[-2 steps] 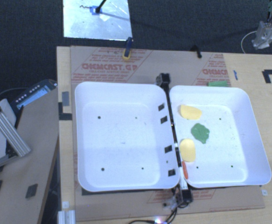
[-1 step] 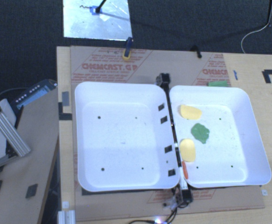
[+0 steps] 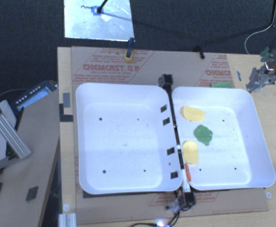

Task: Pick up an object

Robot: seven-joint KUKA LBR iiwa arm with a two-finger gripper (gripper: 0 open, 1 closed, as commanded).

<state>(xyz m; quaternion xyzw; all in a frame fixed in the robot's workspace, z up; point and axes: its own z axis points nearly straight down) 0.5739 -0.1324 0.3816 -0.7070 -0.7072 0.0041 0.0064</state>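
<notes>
While "CHEMCAST GP" marks the board (image 3: pixel 110 66), the gripper's (image 3: pixel 260 79) grasp is indiscernible.

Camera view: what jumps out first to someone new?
The two white bins side by side, the left bin and the right bin, fill the bench. In the right bin, near its left side, lie a yellow piece, a green piece below it, and another yellow piece lower still. The gripper sits at the right edge, above and apart from the bins.
</notes>
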